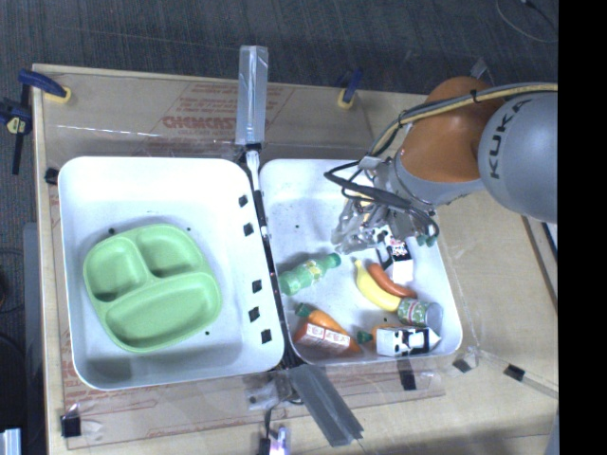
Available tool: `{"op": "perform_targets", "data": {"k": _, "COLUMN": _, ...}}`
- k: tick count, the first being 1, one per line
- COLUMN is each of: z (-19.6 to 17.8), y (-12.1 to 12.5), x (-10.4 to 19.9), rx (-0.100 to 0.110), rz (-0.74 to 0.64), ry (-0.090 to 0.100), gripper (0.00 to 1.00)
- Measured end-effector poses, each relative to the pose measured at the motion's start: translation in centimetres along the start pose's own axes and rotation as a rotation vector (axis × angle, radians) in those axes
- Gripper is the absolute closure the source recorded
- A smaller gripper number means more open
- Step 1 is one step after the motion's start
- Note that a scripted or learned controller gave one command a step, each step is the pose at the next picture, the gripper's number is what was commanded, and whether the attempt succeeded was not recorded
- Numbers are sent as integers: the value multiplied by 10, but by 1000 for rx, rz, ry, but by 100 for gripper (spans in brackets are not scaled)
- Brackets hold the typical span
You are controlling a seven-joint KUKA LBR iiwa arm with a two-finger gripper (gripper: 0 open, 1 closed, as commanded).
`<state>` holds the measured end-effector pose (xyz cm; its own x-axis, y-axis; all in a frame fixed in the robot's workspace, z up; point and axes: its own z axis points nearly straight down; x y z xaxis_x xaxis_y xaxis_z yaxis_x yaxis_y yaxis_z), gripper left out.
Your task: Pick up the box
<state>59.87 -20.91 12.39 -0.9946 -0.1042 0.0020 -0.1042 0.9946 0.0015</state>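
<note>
Box: small white carton w/ black print, lying on its side at the near right corner of the right bin. Sits just right of the orange packet, below the small can, w/ the banana a bit further up.

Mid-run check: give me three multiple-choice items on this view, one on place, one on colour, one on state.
1. Where is the divided plate?
A. left bin
B. right bin
C. on the bench

2. What colour is the plate?
A. red
B. green
C. blue

3. How is the small bottle posed?
A. upright
B. lying on its side
C. on the plate

Answers: 1 A, it rests inside the left bin. 2 B, it is light green all over. 3 B, it lies flat on the right bin floor, left of the banana, below the tool.
</note>
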Motion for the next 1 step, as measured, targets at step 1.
{"op": "perform_targets", "data": {"k": 1, "z": 34, "y": 15, "x": -36, "rx": 1, "rz": 52, "ry": -2, "gripper": 100}}
